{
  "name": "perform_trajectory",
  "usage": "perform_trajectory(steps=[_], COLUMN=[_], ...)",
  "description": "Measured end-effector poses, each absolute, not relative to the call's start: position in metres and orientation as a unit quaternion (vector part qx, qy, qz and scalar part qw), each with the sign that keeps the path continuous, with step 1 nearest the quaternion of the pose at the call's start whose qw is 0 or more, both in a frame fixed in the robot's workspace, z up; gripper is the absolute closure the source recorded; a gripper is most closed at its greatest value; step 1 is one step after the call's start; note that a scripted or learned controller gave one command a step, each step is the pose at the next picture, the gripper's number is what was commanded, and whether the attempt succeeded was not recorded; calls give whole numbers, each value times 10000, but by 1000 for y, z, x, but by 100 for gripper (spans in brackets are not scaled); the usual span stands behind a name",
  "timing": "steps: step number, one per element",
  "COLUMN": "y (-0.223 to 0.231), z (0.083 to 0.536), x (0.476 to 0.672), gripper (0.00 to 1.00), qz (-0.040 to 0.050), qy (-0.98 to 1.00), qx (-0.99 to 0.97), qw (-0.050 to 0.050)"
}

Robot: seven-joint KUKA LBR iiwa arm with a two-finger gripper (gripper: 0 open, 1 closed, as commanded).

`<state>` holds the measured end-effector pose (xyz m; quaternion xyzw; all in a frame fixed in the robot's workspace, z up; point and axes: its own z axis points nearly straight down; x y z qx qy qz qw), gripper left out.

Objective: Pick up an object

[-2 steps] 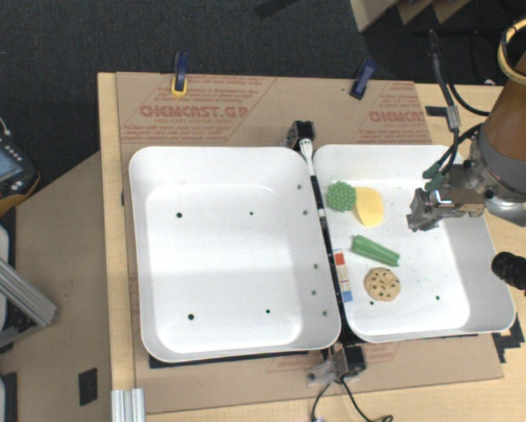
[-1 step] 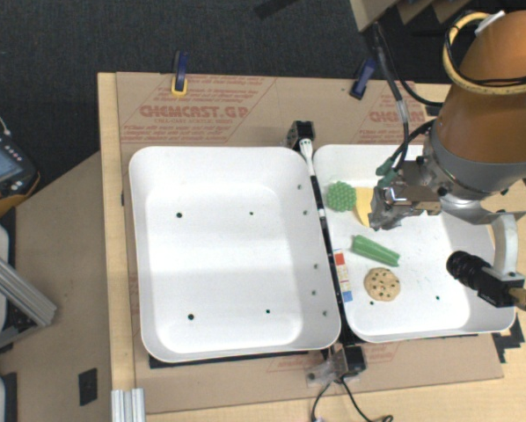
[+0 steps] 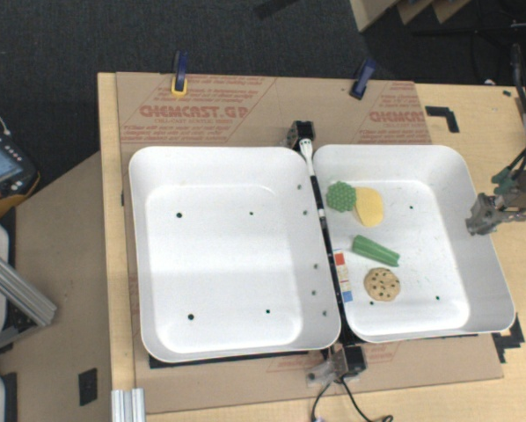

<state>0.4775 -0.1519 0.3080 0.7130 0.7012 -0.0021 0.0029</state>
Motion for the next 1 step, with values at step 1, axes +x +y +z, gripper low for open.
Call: perform_trajectory(steps=[1], y=[-74], z=[306], x=[492], gripper=[100], qz=[8], qy=[7098], qx=[7045], qw=[-11])
